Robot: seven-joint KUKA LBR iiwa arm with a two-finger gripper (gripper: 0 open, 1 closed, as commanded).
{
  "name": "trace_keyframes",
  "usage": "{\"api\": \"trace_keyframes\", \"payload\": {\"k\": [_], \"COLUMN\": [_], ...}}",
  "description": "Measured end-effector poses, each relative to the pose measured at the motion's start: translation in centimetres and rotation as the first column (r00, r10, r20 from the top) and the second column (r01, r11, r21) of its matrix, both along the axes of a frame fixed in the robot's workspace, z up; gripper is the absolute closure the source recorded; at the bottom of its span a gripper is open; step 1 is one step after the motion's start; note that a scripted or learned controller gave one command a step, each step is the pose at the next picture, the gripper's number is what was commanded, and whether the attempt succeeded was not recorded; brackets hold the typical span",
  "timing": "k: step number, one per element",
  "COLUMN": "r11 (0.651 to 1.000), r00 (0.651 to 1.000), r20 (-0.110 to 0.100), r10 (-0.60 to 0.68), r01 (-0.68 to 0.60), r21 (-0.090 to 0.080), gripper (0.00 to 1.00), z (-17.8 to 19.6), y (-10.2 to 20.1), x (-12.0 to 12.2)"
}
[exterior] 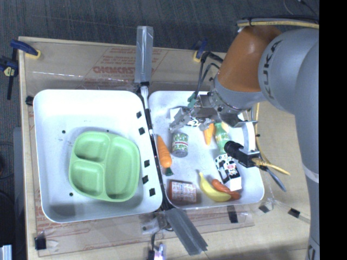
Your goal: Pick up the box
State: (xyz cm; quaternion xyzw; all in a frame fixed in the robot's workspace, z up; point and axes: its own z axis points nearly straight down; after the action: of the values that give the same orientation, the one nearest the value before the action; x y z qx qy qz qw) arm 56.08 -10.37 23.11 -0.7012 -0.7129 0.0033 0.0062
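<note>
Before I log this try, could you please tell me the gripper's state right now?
Gripper: over the right bin, above the can; open or shut cannot be told.

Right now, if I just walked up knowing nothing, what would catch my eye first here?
Probably the big grey arm with its orange band, leaning in from the right over the right bin. Below it lies a jumble of toy food: a carrot, a can, a banana and a small cow-patterned box. In the left bin sits a pale green divided plate.
</note>
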Motion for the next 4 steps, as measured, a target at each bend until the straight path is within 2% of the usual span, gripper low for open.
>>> {"api": "trace_keyframes", "payload": {"k": [1, 2, 3, 4], "r11": [0.997, 0.996, 0.96, 0.99], "r00": [0.997, 0.996, 0.96, 0.99], "r20": [0.003, -0.001, 0.003, 0.001], "r10": [0.076, -0.085, -0.279, -0.142], "r01": [-0.076, 0.085, 0.279, 0.142], "r21": [0.001, 0.001, -0.002, 0.0], "gripper": [0.0, 0.0, 0.0, 0.0], "z": [-13.3, -14.3, -5.8, -14.3], "y": [-2.4, -8.4, -6.8, -5.1], "x": [2.4, 7.9, 6.0, 5.0]}}
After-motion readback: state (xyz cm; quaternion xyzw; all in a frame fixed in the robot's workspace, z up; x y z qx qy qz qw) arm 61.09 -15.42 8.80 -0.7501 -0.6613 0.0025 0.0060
